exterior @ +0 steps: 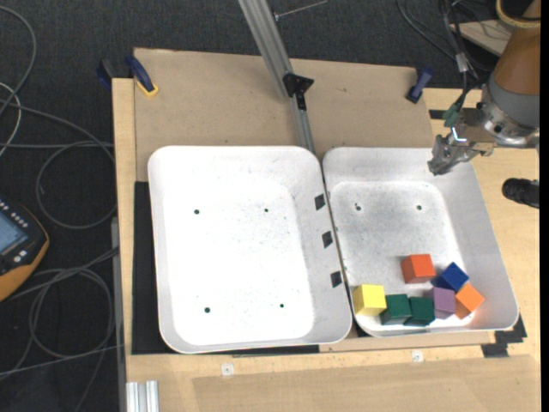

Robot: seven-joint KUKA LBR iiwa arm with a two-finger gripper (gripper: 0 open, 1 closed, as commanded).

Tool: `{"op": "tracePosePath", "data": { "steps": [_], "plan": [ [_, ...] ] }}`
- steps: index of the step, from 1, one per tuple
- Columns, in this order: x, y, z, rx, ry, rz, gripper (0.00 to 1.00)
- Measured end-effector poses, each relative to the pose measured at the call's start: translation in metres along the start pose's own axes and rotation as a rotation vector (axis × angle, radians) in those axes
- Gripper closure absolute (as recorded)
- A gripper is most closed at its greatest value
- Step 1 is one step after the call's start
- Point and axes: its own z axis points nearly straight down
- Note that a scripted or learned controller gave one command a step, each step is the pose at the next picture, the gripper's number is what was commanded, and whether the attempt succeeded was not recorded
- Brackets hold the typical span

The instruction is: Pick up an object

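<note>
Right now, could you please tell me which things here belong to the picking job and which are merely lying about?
For the job:
- tool, over the right bin's far corner
- yellow, red, blue, purple, orange and two green blocks

Lying about:
- left bin
- blue clamps
- floor cables

A tan wooden bench [257, 84] fills mid-frame, bearing two shallow white bins side by side: the left bin [171, 230] and the right bin [480, 230], touching at centre.
</note>
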Motion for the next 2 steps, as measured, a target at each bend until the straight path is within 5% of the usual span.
{"op": "tracePosePath", "data": {
  "steps": [2],
  "plan": [
    [0.09, -0.017, 0.01, 0.009, 0.004, -0.003, 1.0]
  ]
}}
